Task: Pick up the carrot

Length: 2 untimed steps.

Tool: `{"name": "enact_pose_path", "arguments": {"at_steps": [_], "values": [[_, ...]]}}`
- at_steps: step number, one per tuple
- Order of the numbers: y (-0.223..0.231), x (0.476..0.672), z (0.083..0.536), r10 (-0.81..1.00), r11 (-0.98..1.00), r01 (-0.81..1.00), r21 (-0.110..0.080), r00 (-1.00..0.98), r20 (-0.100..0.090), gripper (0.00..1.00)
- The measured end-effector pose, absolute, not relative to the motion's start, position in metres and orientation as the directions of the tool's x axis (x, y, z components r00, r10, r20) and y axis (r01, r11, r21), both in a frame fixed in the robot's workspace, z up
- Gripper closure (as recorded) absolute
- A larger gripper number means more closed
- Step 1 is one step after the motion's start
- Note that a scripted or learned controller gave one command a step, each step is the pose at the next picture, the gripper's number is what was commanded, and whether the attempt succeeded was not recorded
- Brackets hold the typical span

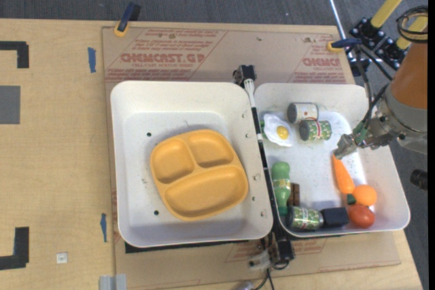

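Claw [348, 145] blurs just above carrot [343, 176]; its state cannot be told.

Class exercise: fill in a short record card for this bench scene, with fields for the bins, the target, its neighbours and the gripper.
left bin: holds a yellow divided plate
right bin: holds the toy food and cans
target: carrot, lying near the right wall, tip pointing up the view
neighbours: orange and tomato just below it
other items: fried egg, two cans beside it
gripper: just above the carrot's tip, not holding it
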State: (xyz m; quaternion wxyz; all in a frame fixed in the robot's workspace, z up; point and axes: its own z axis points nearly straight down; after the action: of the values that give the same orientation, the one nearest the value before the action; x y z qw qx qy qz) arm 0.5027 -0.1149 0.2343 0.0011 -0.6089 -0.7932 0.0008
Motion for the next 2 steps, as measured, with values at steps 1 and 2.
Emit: {"name": "enact_pose_path", "arguments": {"at_steps": [1,2], "values": [[-0.0896,0.4950,0.1815,0.999,-0.036,0.999,-0.007,0.036,0.002,1.00],[-0.0899,0.4951,0.1816,0.999,-0.037,0.999,-0.007,0.037,0.002,0.00]]}}
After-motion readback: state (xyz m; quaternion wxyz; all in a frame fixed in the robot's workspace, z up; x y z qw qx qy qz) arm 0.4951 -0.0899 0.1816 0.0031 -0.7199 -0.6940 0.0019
